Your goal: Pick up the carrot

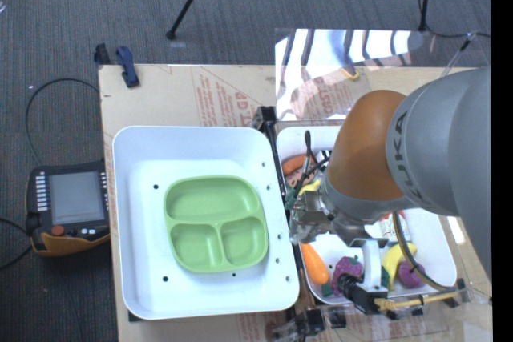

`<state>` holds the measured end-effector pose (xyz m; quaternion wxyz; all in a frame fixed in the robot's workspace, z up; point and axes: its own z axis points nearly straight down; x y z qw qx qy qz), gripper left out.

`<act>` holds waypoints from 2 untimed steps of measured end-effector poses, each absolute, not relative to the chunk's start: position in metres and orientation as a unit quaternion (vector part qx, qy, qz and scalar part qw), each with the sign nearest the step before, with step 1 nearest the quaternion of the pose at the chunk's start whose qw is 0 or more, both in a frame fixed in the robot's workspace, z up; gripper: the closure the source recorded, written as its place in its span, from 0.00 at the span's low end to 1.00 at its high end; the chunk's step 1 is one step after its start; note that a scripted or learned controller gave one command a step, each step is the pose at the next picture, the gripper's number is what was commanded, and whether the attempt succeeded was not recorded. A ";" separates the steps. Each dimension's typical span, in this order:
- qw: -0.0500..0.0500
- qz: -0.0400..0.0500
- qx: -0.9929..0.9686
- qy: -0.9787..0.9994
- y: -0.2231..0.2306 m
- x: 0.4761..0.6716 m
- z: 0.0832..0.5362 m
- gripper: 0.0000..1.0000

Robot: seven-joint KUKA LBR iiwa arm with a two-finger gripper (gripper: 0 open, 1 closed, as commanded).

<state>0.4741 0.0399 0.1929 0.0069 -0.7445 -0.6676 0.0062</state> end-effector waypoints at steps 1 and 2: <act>0.009 0.008 -0.746 -0.666 0.038 0.474 0.201 1.00; 0.004 0.003 -0.685 -0.728 0.049 0.474 0.185 1.00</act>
